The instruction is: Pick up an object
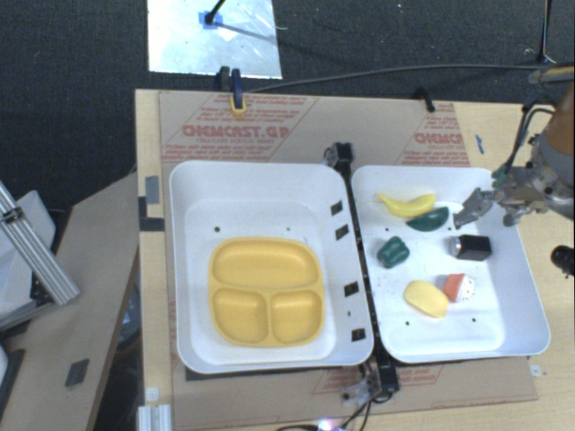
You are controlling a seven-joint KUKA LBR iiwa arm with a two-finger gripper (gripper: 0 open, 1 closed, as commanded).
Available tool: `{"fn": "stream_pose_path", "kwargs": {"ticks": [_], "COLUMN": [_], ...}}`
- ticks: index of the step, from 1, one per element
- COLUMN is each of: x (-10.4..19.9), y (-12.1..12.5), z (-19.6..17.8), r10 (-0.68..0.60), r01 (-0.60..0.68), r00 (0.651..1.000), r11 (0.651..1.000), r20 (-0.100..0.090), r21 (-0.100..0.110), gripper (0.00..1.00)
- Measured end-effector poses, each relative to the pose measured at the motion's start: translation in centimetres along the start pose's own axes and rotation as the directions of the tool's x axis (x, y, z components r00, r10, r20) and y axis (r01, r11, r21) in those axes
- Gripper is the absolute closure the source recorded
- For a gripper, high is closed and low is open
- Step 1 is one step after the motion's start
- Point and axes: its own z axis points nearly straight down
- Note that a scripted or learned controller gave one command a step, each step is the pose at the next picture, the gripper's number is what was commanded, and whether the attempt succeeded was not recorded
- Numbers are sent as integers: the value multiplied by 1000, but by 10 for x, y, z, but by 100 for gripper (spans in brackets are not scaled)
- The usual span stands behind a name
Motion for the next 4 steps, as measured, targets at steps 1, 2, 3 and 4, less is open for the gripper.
{"fn": "stream_pose_path", "kwargs": {"ticks": [1, 2, 3, 4], "x": [0, 5, 3, 7], "y": [2, -1, 6, 18], "z": [-6, 54, 98, 148], "r10": [-3, -1, -1, -5], "r01": [3, 1, 1, 5], "r00": [1000, 1000, 1000, 1000], "r11": [1000, 1000, 1000, 1000], "r20": [2, 1, 1, 2], "r21": [-11, -8, -8, -15], "gripper": [0, 0, 0, 0]}}
